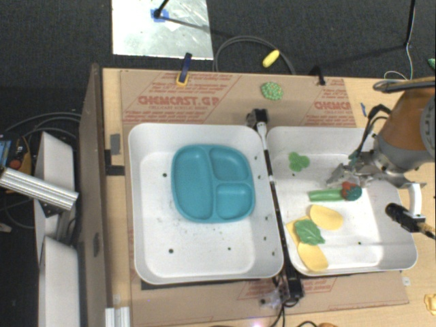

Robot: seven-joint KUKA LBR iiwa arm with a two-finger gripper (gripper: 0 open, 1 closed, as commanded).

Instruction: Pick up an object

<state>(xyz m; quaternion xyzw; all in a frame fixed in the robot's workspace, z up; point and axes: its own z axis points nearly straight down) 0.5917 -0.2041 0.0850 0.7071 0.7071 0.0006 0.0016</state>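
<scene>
My gripper (348,178) is low in the right bin (395,251), near its right side, under the grey wrist with the orange band. Just below it lies a small red and teal object (352,192), touching or nearly touching the gripper's tip. A long green vegetable (324,195) lies beside that object on its left. A small green piece (298,161) sits further back in the bin. Two yellow pieces (326,217) (313,256) lie toward the front with a green leafy piece (309,232) between them.
The left bin (153,251) holds a blue divided plate (212,183). A black divider bar (268,176) runs between the bins. On the cardboard behind them lie a green knobbly object (272,90) and a yellow one (270,58). Cables run along the far edge.
</scene>
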